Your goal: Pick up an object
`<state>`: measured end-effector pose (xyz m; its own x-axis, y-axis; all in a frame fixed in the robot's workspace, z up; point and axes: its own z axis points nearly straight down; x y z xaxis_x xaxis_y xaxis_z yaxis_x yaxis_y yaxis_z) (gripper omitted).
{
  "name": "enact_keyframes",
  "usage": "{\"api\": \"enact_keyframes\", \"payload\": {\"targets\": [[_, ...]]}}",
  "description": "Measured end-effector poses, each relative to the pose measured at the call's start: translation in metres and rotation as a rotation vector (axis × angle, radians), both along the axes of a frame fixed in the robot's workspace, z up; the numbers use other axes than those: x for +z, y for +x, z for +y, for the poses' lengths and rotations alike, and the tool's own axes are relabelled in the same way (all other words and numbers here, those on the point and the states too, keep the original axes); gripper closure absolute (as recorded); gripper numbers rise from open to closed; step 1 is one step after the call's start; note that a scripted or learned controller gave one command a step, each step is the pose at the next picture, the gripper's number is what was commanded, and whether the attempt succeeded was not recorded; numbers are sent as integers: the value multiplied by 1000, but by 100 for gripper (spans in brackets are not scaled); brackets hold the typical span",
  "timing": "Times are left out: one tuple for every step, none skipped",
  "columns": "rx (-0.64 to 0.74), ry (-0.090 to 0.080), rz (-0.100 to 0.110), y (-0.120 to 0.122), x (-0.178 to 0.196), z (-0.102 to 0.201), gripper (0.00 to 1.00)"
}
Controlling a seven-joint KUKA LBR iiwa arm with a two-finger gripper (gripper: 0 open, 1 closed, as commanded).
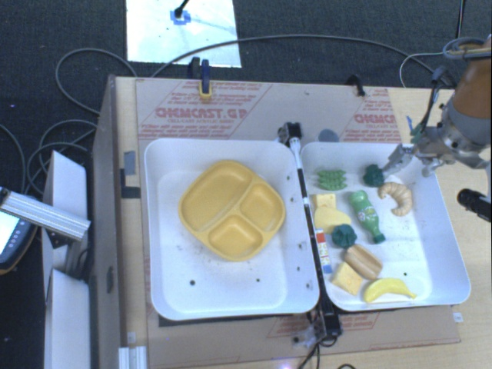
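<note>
The gripper (413, 158) hangs open and empty at the frame's right edge; the croissant (397, 196) lies just below-left of it, long axis slanting down-right.

Bright, even light falls from above, and the white bins (231, 298) come close to washing out. Shadows are soft and short, hugging the yellow tray (232, 207) and the toys in the right bin. A pale sheet (181, 20) at the top glares bluish white. The dark floor (54, 21) shows grainy speckle. The whole frame is slightly soft; the arm (470, 106) at the right edge is blurred, its outlines smeared
</note>
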<state>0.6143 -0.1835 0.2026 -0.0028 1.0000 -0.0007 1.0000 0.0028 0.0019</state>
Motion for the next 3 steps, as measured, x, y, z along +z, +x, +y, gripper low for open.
{"api": "enact_keyframes", "payload": {"targets": [[-2,1,1,-43,-118,28,0],[-1,0,-2,-42,-108,28,100],[1,1,-1,-23,-17,126,100]]}}
